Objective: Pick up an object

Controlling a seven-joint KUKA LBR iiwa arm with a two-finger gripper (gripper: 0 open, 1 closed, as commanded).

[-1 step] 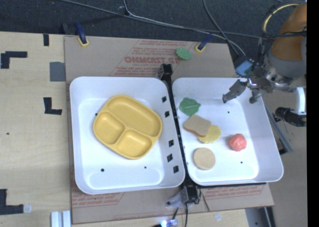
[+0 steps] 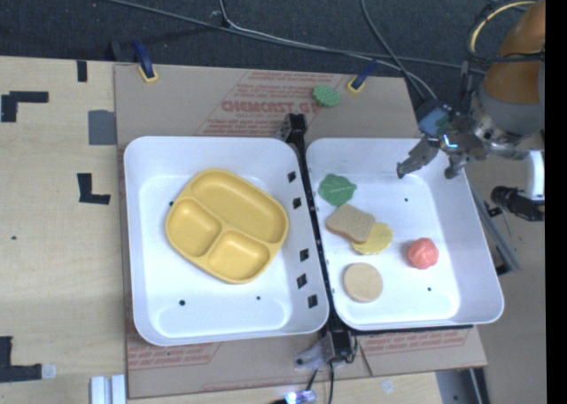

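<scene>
The right bin [image 2: 461, 243] holds a green leaf-shaped piece [image 2: 336, 188], a tan bread slice [image 2: 351, 222] lying on a yellow piece [image 2: 376, 238], a round beige cookie [image 2: 362, 282] and a red ball-like piece [image 2: 423, 252]. My gripper [image 2: 433, 164] hangs over the bin's far right corner, its two dark fingers spread apart and nothing between them. It stands well right of the green piece and above the red one.
The left bin [image 2: 146, 216] carries a yellow divided tray [image 2: 227, 224]. A small green object [image 2: 326, 96] lies on the cardboard behind the bins. Cables cross the dark floor at the back. Clamps hold the cardboard's far edge.
</scene>
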